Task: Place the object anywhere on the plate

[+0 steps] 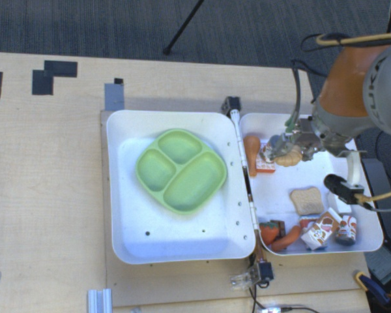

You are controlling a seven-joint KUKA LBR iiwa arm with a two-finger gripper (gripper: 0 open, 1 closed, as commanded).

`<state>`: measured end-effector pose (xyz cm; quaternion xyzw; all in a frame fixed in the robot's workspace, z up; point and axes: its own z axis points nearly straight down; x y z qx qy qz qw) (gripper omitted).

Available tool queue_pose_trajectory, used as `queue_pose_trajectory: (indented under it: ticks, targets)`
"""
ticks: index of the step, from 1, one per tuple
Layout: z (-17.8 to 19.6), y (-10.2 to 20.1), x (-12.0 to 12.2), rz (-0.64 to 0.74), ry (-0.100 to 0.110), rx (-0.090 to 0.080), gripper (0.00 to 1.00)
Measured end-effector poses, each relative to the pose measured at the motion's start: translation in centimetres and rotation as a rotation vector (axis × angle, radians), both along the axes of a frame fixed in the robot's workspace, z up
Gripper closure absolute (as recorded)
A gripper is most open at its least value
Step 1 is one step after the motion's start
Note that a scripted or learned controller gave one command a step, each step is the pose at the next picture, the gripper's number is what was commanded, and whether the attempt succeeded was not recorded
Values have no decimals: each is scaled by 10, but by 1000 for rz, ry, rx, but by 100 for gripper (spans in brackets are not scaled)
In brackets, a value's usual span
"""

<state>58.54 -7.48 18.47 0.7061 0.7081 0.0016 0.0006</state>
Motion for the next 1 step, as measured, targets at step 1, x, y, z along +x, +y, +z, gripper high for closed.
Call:
queue_pose_trajectory:
  ticks: [1]
  targets:
    - [23, 82, 31, 3, 1, 0, 100]
